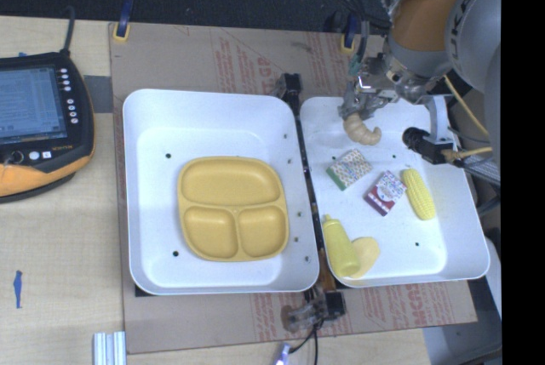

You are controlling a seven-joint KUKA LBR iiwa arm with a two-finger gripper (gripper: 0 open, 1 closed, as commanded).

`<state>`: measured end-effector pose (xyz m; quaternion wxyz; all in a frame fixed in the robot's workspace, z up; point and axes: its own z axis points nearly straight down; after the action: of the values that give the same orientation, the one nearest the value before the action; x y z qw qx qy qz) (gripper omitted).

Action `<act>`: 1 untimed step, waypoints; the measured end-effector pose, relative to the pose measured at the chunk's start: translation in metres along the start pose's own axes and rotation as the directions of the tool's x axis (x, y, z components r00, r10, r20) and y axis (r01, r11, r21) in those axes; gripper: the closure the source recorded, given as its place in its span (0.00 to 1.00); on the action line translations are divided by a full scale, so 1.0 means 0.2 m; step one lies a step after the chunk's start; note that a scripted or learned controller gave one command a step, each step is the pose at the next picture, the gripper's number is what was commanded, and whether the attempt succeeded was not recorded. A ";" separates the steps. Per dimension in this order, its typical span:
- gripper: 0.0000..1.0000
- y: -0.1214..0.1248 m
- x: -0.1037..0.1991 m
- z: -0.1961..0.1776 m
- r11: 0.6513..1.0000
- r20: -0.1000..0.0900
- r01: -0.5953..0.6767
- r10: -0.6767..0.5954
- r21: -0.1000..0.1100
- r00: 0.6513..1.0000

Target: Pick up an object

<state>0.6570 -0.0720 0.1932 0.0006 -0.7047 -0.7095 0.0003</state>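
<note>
Gripper (pixel 364 102) sits low over the far left part of the right bin (pixel 460 270), at about one o'clock from the middle of the view, hanging from the grey arm (pixel 477 14) with its orange band (pixel 426 14). Whether it is apart or together cannot be told: the metal parts at its tip blur into each other. Directly below the tip, touching or nearly touching it, lies a small tan croissant-shaped piece (pixel 364 132) on the bin floor; it does not look lifted. At five o'clock from that piece lies a green patterned packet (pixel 349 168), and at four o'clock from the packet, a red and white packet (pixel 385 192). Just beside the red packet, at three o'clock, lies a yellow corn cob (pixel 418 193), roughly lengthwise front to back. Near corner of the right bin, at about seven o'clock from the red packet: a yellow bottle-like toy (pixel 345 249), against the left wall. Left bin (pixel 145 185) holds a yellow divided plate (pixel 232 208), flat, near its centre. At nine o'clock, off the bins, a tablet controller (pixel 38 121) rests on the bench.
</note>
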 end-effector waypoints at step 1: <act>1.00 -0.29 0.07 -0.02 1.000 0.002 -0.002 0.002 0.003 1.000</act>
<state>0.5986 -0.0579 0.1982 0.0011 -0.7055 -0.7087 0.0022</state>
